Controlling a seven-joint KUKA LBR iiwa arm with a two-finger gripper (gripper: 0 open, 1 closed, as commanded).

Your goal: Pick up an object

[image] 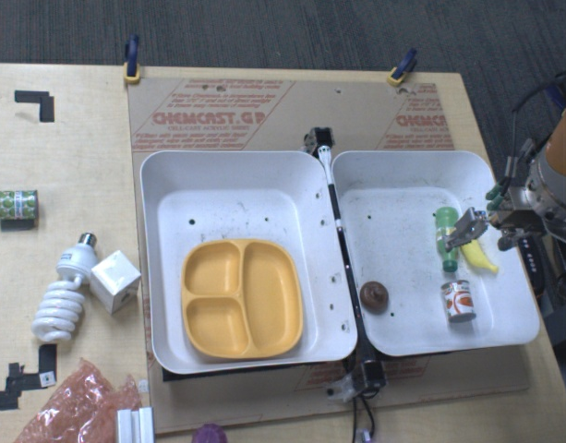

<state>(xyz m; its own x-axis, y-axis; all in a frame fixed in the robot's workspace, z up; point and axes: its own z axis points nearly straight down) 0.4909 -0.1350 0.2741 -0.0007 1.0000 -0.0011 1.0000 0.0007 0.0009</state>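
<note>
On the bench's right bin (403,340), a green bottle (446,238), banana (479,257) and small can (459,301) lie close together, with the gripper (469,229) just above the bottle, jaws seemingly open and empty, so it should probably descend squarely over the bottle alone

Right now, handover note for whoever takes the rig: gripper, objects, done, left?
Gripper: low in the right bin, at the green bottle and beside the banana. Whether it has a grasp can't be judged from the camera view.
Objects: the can stands in front of the bottle; the brown ball sits near the divider. Left bin holds the yellow divided plate.
Done: arm brought to the bottle.
Left: confirm a grasp and lift; nothing is raised yet.
</note>
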